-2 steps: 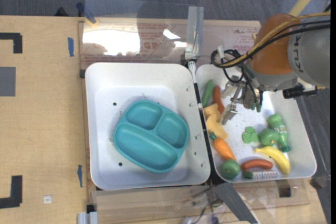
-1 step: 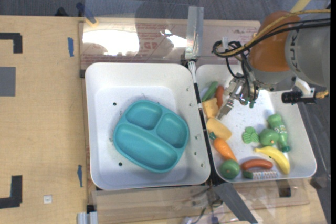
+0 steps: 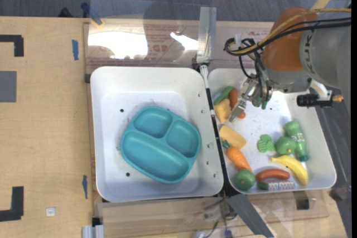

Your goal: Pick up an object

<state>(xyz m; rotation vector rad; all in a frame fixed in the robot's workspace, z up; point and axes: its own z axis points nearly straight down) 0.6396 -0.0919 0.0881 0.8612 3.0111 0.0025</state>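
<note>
the gripper (image 3: 249,98) hung low over the upper left part of the right bin (image 3: 323,145), its fingers pointing down toward the toy food along the left wall; whether they were parted or closed could not be told, and nothing showed between them. just beside its tip lay a small orange-red piece (image 3: 233,98), a green piece (image 3: 222,95) and a yellow wedge (image 3: 222,112). a good pick would likely mean centring on one piece, clear of the wall. the teal divided plate (image 3: 160,144) sat in the left bin (image 3: 103,120).
</note>
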